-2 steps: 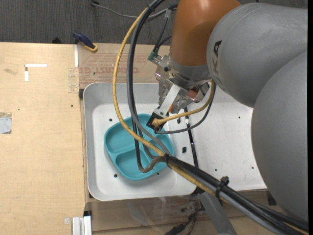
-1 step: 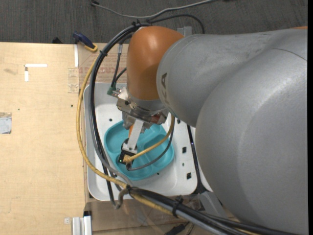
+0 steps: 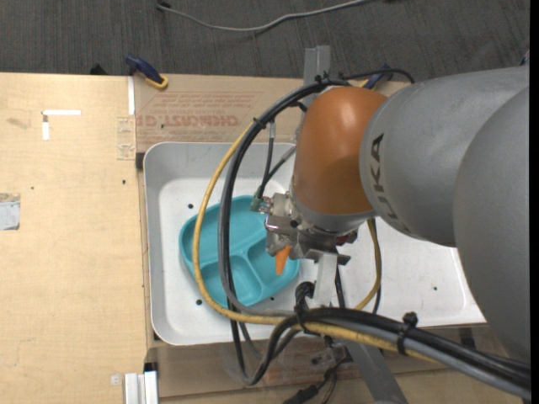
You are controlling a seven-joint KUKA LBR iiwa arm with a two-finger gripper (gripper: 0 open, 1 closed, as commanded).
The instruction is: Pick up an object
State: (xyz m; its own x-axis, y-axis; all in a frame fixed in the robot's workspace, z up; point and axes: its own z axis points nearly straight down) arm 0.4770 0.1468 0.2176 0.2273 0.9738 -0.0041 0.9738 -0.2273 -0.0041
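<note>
Arm (image 3: 446, 158) enters from the right of the frame and covers most of the right half; grey housing, orange band (image 3: 337, 150) over the centre of the frame. Wrist points down into the white bin (image 3: 160, 225) at centre.

Gripper (image 3: 285, 255) sits just below the orange band, low over the bin, above the right edge of a teal divided tray (image 3: 227, 251). A small orange object (image 3: 281, 262) shows right at the gripper, against the tray's right side. From this angle the wrist hardware hides the tips, so I cannot tell whether the fingers are released, clenched, or grasping the orange piece; it is touching or just beside the gripper, no more than that can be read.

Teal tray: lies flat on the bin floor, left-centre of the bin, rounded outline, a ridge splitting it into compartments. Which compartment the orange object is over cannot be resolved.

Cabling: a yellow hose (image 3: 221, 183) and black cables (image 3: 253, 141) loop from the wrist across the tray's upper part and down to the lower edge of the frame, where a thick bundle (image 3: 404, 331) runs off to the lower right.

Bin floor to the right of the gripper is partly visible under the arm. Second bin is not distinguishable here.

Worktop (image 3: 67, 225): pale wood panel fills the left of the frame, with a strip of white tape (image 3: 57, 116) at upper left. Brown cardboard (image 3: 202, 116) with red print lies above the bin. A blue-and-yellow clamp (image 3: 147, 71) sits at the worktop's upper edge. Dark carpet (image 3: 84, 15) along the top of the frame, a grey cable (image 3: 278, 19) trailing over it.
</note>
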